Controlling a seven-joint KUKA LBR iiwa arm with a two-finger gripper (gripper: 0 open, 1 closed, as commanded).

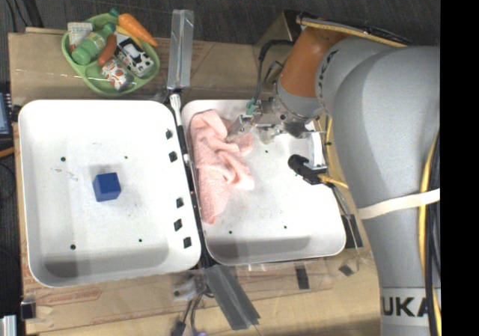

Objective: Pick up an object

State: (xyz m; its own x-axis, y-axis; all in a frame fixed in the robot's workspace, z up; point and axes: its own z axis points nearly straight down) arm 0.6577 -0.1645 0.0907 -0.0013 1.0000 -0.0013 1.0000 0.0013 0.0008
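The left bin [90, 140] holds a single blue cube [107, 186] near its middle, while the right bin [277, 211] holds a crumpled pink cloth [213, 166] lying along its left wall, and a green bowl [93, 86] of toy food [135, 26] sits on the bench beyond the left bin. The gripper [248, 120] is low over the far part of the right bin, at the cloth's upper right edge and seemingly touching it. Whether it is open or closed cannot be told, and the cube lies well apart from it.
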